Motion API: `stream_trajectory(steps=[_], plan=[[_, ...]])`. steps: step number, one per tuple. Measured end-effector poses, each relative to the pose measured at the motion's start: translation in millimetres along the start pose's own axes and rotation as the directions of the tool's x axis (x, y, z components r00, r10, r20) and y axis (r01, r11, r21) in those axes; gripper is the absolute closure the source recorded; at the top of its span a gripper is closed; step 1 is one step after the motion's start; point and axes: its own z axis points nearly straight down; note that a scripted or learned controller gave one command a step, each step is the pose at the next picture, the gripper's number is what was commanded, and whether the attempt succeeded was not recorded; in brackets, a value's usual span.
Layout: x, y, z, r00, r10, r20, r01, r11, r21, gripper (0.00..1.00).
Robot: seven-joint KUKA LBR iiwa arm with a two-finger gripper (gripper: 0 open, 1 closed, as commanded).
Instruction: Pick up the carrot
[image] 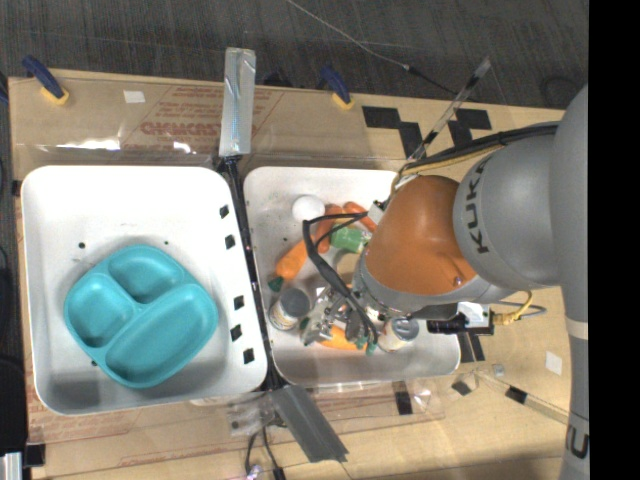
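The carrot (294,259) is orange and long. It lies tilted in the right bin (262,230), near the bin's left wall (its top end hides under a black cable).

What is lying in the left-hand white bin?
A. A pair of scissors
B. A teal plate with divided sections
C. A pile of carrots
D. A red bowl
B. The left bin holds a teal divided plate with three compartments, while the arm reaches into the right bin, where the small objects lie.
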Motion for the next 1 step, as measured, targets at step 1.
stream_trajectory(steps=[1], plan=[[6.7,25.9,-152.9,0.996,-0.086,0.004,0.086,0.996,-0.001,1.00]])
